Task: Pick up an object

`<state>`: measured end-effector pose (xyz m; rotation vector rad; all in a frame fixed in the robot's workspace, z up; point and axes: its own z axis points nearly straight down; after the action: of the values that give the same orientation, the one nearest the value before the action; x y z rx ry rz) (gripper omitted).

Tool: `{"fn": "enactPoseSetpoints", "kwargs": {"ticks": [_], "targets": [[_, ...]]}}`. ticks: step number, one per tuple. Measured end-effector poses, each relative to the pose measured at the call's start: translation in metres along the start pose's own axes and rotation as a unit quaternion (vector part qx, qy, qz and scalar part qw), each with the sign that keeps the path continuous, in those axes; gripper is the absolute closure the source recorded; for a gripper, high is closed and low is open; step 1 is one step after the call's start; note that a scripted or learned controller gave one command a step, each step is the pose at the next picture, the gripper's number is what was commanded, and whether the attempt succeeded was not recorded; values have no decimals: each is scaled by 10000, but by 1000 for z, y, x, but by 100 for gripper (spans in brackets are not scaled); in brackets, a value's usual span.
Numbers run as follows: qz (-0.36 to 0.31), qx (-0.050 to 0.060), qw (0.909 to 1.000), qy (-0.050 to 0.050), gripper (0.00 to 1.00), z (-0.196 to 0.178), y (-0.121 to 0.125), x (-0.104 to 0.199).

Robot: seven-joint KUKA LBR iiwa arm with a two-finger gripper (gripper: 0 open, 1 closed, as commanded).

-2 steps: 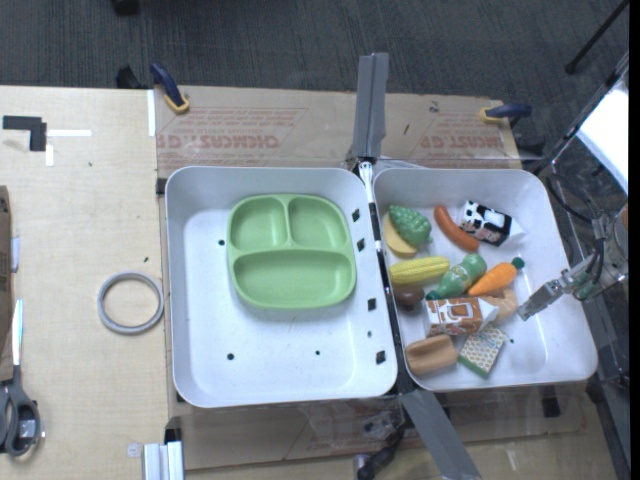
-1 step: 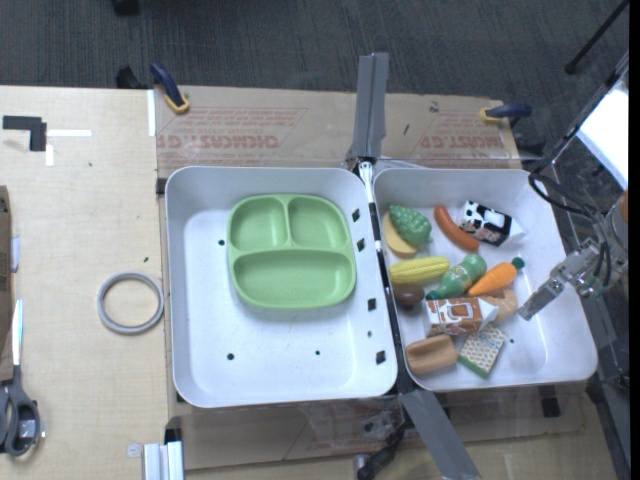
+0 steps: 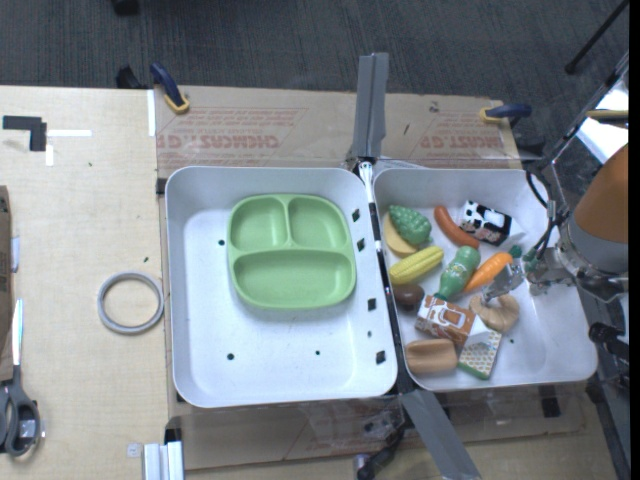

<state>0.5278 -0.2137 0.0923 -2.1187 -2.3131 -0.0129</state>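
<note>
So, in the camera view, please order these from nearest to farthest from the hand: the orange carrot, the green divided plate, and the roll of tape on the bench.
The hand is low in the right bin.
1. Orange carrot, right bin, beside the hand.
2. Green divided plate, left bin.
3. Roll of tape, on the bench left of both bins.

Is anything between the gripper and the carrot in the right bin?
Nothing visible. The gripper sits right at the carrot, with the bread just below and the green bottle on the carrot's far side.
</note>
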Motion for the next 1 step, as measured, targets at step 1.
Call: {"fn": "enactPoseSetpoints", "kwargs": {"ticks": [1], "targets": [[234,17,9997,-52,0,1,51,9]]}}
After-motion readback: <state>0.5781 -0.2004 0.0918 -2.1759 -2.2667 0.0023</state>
